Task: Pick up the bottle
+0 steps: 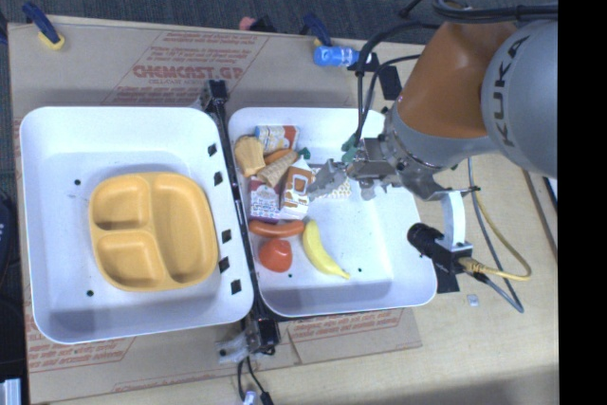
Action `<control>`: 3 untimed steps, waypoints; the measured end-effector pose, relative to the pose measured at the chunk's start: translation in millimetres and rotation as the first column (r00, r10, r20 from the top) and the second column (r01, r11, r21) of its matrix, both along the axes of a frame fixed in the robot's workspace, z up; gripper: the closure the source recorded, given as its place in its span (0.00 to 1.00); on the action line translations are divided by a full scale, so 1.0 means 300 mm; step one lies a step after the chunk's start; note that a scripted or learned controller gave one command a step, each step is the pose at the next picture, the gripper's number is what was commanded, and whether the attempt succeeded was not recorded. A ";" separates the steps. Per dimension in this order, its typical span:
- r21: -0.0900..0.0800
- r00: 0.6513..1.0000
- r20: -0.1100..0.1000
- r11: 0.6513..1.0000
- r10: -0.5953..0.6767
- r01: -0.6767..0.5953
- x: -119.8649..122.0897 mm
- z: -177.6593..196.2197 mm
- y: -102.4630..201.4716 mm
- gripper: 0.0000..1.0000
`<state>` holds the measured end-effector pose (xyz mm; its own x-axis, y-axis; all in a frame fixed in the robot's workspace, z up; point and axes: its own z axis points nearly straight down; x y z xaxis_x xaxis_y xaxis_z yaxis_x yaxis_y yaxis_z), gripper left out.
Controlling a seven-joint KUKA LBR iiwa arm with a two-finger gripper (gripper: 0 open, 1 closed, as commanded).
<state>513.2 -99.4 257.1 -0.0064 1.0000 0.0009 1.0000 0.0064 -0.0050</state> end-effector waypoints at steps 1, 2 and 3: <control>0.000 1.000 -0.002 1.000 0.005 -0.005 0.001 0.034 0.001 1.00; -0.001 1.000 0.001 1.000 0.005 -0.005 -0.124 -0.052 -0.181 1.00; 0.000 0.997 0.001 0.997 0.078 -0.078 -0.123 -0.117 -0.033 1.00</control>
